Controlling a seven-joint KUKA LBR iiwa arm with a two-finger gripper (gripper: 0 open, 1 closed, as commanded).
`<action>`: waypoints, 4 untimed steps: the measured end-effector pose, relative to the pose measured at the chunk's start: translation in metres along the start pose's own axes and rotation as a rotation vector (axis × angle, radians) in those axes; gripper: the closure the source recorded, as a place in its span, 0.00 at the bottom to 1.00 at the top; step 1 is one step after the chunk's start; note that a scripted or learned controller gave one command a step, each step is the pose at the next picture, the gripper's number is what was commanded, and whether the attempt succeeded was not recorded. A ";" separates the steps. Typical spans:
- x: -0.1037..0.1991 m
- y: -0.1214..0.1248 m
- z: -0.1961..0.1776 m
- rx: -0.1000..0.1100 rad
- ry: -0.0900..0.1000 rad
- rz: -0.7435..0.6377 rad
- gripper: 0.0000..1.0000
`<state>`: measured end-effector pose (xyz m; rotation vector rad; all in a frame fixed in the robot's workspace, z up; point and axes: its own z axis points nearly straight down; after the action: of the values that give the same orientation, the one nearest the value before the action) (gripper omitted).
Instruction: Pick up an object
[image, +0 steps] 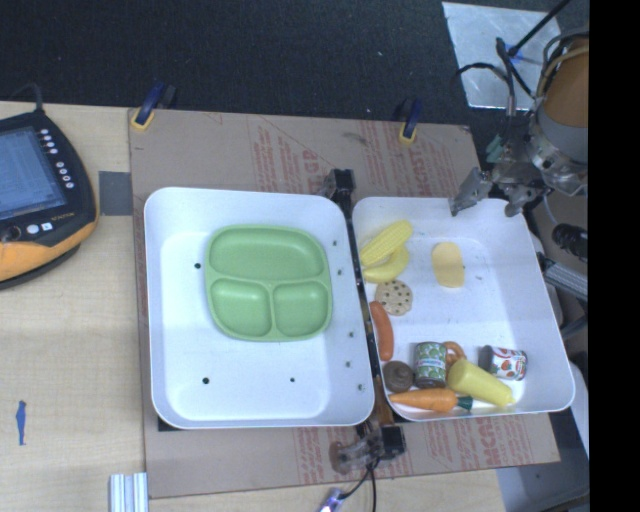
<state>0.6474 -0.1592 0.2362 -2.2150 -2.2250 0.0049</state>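
You'll find the gripper (493, 197) spread open and empty above the right bin's (520, 255) far rim, with 1 yellow block (448, 265) just inside, probably light, stiff plastic; pinch its long sides.

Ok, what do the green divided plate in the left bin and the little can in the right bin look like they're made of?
The green divided plate looks like moulded plastic with a matte finish: uniform pastel colour, soft rounded compartment edges, only a dull sheen. The little can looks like a toy tin with a printed label, probably plastic or thin metal; it is too small here to tell which.
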 end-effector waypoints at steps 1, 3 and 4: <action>-0.020 0.009 0.145 0.002 -0.001 0.000 0.00; -0.019 -0.024 0.134 0.002 -0.002 -0.003 1.00; -0.019 -0.024 0.134 0.003 -0.002 -0.004 0.00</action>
<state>0.6234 -0.1785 0.1023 -2.2109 -2.2287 0.0103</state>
